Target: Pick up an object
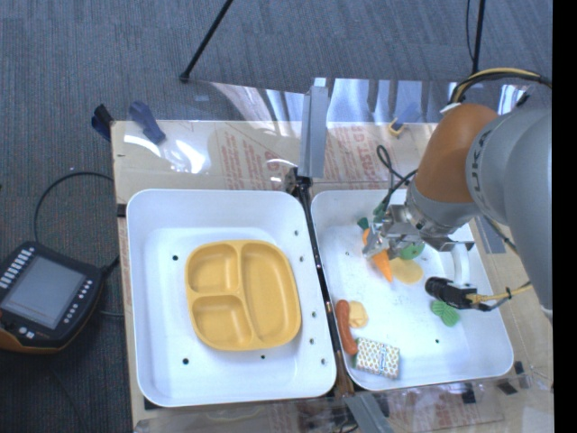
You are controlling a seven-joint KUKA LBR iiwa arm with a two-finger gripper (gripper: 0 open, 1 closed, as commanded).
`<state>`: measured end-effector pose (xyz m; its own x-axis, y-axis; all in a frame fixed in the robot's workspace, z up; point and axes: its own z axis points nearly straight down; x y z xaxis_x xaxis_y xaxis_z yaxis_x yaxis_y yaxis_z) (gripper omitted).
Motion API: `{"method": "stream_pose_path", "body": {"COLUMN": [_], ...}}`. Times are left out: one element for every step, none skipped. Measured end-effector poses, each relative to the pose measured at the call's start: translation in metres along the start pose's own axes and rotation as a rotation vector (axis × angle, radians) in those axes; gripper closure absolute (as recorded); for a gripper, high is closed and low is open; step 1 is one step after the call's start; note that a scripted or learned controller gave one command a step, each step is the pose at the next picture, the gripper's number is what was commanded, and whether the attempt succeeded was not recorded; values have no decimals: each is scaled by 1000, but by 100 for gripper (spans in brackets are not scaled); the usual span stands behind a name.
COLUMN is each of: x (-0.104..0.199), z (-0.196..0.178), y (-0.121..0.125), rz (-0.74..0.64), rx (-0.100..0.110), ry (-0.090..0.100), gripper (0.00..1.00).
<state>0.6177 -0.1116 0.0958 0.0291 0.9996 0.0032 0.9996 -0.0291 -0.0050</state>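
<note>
The carrot (pixel 387 265) lay in the right bin (pixel 491 345), thick end toward the far rim and tip slanting toward the near one. My fingers (pixel 380 244) hung right at that thick end. Whether they stood wide or narrow, or had the carrot between them, I could not tell from that high slant. My arm (pixel 460 165) came in from beyond the carrot, on the view's right, with its orange band above the wrist.

Everything else I placed by the carrot. A yellow disc (pixel 409 272) lay just beside its tip, on the view's right, and a green piece (pixel 411 252) sat just past the disc, close to my wrist. A teal bit (pixel 363 224) showed a little beyond the carrot's thick end, toward the far rim. Nearer the camera than the carrot, and to the view's right, lay a green leaf (pixel 444 311). Nearer and to the view's left lay a yellow lump (pixel 358 314), with a sausage (pixel 345 327) touching it or nearly so, along the bin's wall. A checkered block (pixel 378 357) lay nearest the camera, well apart from the carrot.

Well to the view's left of the carrot, the left bin (pixel 153 242) held a yellow plate (pixel 200 269) with three compartments. Both bins sat side by side on the surface (pixel 225 147).
</note>
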Motion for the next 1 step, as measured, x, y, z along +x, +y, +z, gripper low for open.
{"method": "stream_pose_path", "body": {"x": [61], "z": [-138], "y": [27], "rz": [-81], "rx": [-19], "ry": [-2], "gripper": [100]}}
